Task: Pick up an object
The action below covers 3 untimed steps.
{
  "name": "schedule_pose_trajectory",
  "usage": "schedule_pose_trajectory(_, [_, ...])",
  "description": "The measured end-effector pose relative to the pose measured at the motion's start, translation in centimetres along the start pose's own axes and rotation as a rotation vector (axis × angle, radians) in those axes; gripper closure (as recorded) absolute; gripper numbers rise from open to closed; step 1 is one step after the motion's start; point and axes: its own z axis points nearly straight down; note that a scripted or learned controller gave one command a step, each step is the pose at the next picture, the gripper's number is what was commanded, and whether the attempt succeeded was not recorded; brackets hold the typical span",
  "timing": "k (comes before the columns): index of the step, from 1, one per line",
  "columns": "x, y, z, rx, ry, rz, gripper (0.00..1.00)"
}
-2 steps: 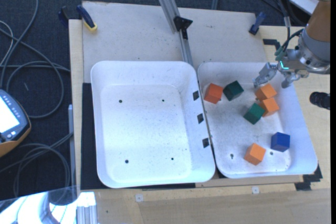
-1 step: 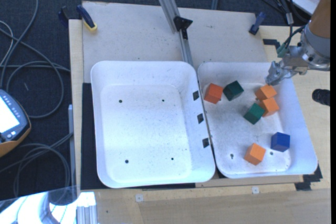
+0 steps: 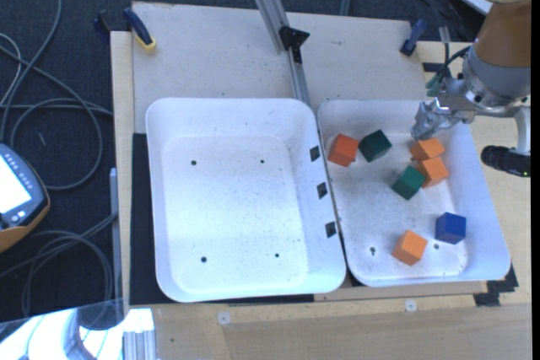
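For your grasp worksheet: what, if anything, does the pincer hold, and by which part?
It cannot be told: the pincer hangs just above an orange block, with no block visibly between its fingers.

From my remote station I log colours only. Left bin [image 3: 169, 131]: white, peppered with fine dark specks and a few black dots. Right bin [image 3: 481, 190]: the same speckled white. Inside the right bin I count four orange cubes: one at upper left [image 3: 342, 150], two close together at upper right [image 3: 427, 149] [image 3: 435, 171], one near the front [image 3: 410, 247]. Two dark green cubes [image 3: 375, 145] [image 3: 409, 182]. One blue cube [image 3: 450, 228]. Gripper [image 3: 424, 124]: silvery grey metal. Arm [image 3: 504, 46]: grey, with an orange-brown band. Surface [image 3: 211, 55]: pale beige board, with blue clamps at its far corners [image 3: 139, 28] [image 3: 413, 38]. Floor [image 3: 51, 55]: dark blue-grey carpet, crossed by black cables.
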Motion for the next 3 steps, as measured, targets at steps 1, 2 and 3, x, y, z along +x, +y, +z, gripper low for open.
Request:
schedule_pose_trajectory(1, [-0.1, 0.0, -0.2, -0.002, 0.0, 0.001, 0.0])
schedule_pose_trajectory(2, [-0.1, 0.0, -0.2, -0.002, 0.0, 0.001, 0.0])
schedule_pose_trajectory(3, [7.2, -1.9, -2.4, -0.003, 0.004, -0.006, 0.0])
